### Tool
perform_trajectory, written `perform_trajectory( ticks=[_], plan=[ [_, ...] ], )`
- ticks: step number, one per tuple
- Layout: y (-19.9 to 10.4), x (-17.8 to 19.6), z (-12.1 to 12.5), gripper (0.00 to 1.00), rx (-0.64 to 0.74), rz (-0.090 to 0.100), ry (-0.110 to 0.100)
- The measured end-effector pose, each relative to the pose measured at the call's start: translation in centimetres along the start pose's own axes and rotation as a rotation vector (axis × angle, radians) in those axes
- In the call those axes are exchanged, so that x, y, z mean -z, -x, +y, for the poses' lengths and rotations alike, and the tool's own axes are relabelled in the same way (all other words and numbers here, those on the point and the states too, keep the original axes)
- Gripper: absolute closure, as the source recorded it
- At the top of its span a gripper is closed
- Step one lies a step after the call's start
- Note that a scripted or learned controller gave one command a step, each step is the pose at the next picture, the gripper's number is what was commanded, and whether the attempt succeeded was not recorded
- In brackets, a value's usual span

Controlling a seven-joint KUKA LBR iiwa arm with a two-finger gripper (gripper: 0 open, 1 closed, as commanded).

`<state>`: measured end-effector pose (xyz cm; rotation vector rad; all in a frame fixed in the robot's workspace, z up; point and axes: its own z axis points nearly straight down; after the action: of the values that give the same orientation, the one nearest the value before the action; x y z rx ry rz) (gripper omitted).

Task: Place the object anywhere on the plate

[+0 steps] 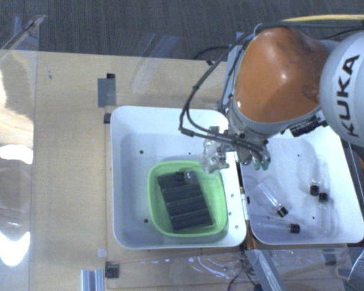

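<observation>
A green square plate (215, 190) sits in the left bin (127, 162), toward its front right. A black ribbed slab (183, 202) lies slantwise across the plate. A small pale piece with a dark tip (185, 176) rests at the slab's far end; I cannot make out what it is. My gripper (213, 159) hangs just over the plate's far right corner, below the orange wrist. The arm's bulk hides much of it, and nothing is visibly held in it.
The right bin (346, 220) holds several clear tubes with black caps, such as one (272, 200) near its left wall and another (318, 190) to the right. Cables loop from the wrist over the left bin's far edge. A ridge (241, 193) separates the bins.
</observation>
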<state>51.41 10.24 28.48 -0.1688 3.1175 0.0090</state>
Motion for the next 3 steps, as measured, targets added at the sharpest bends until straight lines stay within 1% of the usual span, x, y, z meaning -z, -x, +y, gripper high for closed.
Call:
perform_trajectory(
  ticks=[1, 2, 3],
  plan=[
    [2.9, -9.6, -3.3, 1.0, 0.113, 0.012, -0.003],
    [2.9, -9.6, -3.2, 0.0, 0.114, 0.011, -0.002],
    [3.3, -8.3, -3.1, 1.0, 0.112, 0.0, -0.001]
  ],
)
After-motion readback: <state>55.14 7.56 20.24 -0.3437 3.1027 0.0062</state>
